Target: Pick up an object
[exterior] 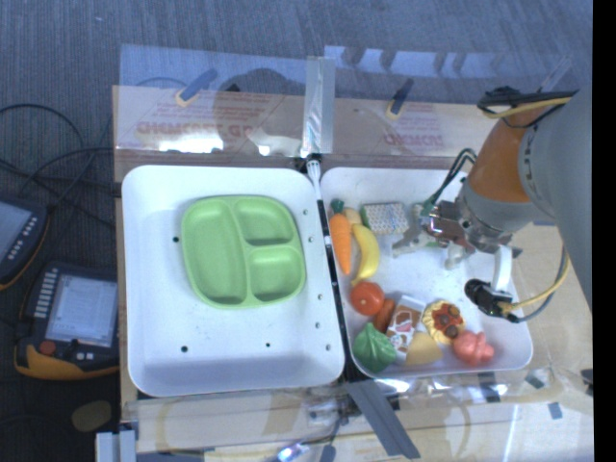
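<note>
Reaching in from the right, the grey arm (563, 162) with its orange band hangs over the right bin (520, 349), its pincer (423, 237) spread open above bare white floor with nothing between the fingers. The worktop (221, 123) carries both white bins side by side; red lettering on the clear sheet behind them is too blurred to read. The left bin (144, 345) holds a green divided plate (243, 250). Toy food crowds the right bin's left and front: a carrot (341, 243) and banana (367, 249) against the dividing wall, a speckled block (384, 218) just beside the pincer, a tomato (366, 297), green leaf (372, 346), pizza slice (443, 319) and pink piece (472, 347). Dark carpet (289, 12) surrounds the bench, with cables and a handheld control pendant (67, 316) at left.
</note>
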You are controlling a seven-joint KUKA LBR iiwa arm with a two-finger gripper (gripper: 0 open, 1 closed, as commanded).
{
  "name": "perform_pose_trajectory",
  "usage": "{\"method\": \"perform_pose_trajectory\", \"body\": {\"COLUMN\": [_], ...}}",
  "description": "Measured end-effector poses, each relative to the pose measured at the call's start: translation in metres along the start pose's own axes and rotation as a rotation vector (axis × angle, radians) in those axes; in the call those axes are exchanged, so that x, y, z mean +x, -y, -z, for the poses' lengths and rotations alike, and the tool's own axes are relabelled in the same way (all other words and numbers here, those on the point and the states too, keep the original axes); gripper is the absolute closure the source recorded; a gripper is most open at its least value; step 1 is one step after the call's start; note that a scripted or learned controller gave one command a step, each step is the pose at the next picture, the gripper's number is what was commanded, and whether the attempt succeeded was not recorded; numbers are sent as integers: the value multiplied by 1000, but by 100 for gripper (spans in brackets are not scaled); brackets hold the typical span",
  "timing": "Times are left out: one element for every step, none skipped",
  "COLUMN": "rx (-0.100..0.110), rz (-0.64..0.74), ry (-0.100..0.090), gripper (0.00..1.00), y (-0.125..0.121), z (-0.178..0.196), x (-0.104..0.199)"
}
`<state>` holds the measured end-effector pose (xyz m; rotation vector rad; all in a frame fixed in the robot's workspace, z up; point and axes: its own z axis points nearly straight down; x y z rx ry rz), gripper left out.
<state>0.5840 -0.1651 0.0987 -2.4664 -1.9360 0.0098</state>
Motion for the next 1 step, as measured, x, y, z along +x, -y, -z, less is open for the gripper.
{"method": "perform_pose_trajectory", "body": {"rx": [-7], "rz": [-7], "ry": [-5], "gripper": [0], "y": [-63], "z": [-10], "x": [-16]}}
